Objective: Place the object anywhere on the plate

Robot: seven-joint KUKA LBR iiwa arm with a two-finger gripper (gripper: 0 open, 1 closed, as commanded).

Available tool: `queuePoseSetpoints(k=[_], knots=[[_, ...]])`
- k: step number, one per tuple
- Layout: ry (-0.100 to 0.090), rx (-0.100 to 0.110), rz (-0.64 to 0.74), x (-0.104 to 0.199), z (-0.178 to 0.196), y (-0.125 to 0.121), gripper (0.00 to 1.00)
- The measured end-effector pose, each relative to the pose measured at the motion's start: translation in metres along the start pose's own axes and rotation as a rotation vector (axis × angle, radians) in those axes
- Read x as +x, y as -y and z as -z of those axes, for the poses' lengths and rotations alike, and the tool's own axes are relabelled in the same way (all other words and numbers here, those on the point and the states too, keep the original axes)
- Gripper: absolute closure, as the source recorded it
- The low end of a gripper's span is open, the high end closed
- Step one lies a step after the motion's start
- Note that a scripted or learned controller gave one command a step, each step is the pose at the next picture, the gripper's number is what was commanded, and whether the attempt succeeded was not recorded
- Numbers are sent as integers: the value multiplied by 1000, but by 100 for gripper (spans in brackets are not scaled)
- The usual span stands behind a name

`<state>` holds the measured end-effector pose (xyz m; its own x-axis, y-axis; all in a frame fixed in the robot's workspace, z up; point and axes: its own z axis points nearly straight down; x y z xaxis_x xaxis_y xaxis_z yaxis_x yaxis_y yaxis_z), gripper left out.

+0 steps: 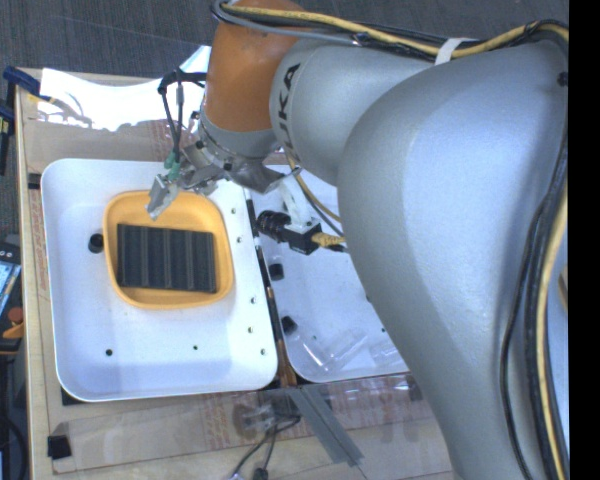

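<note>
The gripper [166,190] hovers at the far edge of the yellow plate [130,283] in the left bin [75,353]. Finger state and object: cannot tell. Risk: release beyond the plate rim.

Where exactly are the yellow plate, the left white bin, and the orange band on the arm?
Yellow plate [130,215]: camera view, on its bare upper-left rim.
Left white bin [160,358]: camera view, on its bare floor below the plate.
Orange band [242,73]: camera view, middle of the orange surface.
</note>
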<state>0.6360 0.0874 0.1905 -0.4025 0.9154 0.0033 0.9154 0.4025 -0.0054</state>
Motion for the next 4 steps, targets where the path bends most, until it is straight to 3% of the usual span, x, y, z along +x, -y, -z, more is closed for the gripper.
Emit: queuePoseSetpoints(k=[1,2,3,4], knots=[[4,-4,231,12,11,-16,0],[3,0,224,13,11,-6,0],[4,-1,589,-22,1,0,0],[6,-2,1148,-16,2,-4,0]])
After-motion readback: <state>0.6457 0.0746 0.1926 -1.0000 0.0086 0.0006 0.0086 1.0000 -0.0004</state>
